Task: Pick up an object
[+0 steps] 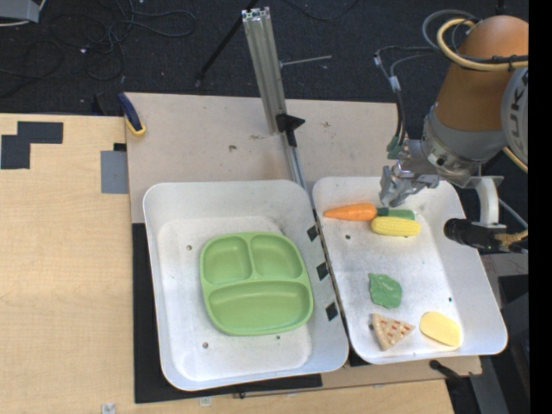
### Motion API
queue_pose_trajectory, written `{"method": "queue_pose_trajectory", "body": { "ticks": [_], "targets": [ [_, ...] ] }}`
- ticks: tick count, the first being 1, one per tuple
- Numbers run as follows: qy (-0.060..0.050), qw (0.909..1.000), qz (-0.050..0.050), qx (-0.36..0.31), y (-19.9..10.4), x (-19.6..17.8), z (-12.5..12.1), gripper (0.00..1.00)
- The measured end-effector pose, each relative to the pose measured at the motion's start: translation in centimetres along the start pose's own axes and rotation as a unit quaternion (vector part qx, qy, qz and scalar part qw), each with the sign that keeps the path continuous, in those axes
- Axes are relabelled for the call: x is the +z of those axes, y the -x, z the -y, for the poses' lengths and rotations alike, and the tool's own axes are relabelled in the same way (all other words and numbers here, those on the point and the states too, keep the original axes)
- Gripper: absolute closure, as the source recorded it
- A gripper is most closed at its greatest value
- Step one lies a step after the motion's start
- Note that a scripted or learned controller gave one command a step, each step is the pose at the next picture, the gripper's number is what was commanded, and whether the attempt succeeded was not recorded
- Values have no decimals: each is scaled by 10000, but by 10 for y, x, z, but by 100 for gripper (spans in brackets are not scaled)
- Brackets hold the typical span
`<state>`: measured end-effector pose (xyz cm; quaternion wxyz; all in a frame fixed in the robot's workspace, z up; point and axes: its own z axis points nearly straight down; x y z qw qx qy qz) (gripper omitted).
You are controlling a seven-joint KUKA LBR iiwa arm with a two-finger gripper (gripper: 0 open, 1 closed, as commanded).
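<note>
On the tabletop, the right white bin [483, 270] holds a toy corn cob [396, 226] at its far end, just under the tool [395, 193], whose state cannot be told; the cob looks light, stiff and slippery, best pinched across its middle.

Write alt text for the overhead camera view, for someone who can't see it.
A grey and orange robot arm lowers its hand over the far end of the right bin, just above a toy carrot and corn cob. Nearer in that bin lie a green leafy piece, a pizza slice and a yellow piece. The left bin holds a green divided plate.
</note>
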<state>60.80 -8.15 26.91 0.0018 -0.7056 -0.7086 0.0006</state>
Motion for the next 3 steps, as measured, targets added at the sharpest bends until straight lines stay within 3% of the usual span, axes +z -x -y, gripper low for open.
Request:
{"method": "queue_pose_trajectory", "body": {
  "ticks": [2, 3],
  "targets": [
    [-9, 10000, 0, -4, -98, 3, 41, 100],
    [-16, 10000, 2, -4, -150, 27, 56, 100]
  ]
}}
